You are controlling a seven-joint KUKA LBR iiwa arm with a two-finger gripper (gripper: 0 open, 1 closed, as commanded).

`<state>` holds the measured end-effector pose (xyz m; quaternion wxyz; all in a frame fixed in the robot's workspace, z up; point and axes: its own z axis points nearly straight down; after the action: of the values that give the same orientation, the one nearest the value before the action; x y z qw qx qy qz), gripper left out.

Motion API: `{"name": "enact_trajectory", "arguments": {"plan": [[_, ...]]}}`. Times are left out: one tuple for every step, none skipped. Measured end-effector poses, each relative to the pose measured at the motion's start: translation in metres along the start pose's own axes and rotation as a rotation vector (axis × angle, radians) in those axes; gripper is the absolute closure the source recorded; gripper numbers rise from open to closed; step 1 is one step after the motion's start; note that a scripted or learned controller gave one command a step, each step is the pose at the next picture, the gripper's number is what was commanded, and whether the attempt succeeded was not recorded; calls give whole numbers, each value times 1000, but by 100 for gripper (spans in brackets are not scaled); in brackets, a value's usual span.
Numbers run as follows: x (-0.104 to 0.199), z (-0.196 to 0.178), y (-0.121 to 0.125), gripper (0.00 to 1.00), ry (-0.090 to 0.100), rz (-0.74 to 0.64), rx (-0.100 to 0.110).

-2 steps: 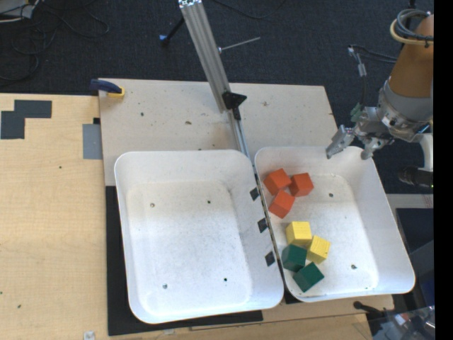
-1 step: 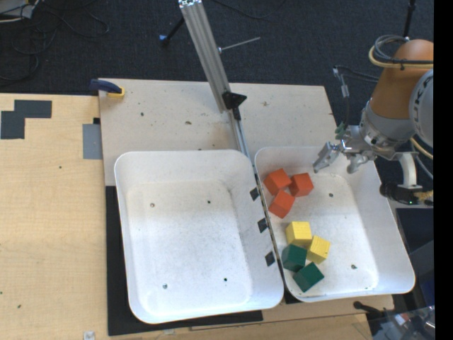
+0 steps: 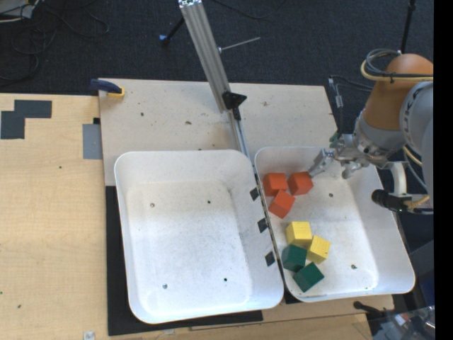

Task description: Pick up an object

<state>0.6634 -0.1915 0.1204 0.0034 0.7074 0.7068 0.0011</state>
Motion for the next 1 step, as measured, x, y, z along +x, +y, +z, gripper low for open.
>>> {"name": "enact_trajectory", "arguments": {"plan": [[0, -6, -1, 100, 1, 0, 6]]}}
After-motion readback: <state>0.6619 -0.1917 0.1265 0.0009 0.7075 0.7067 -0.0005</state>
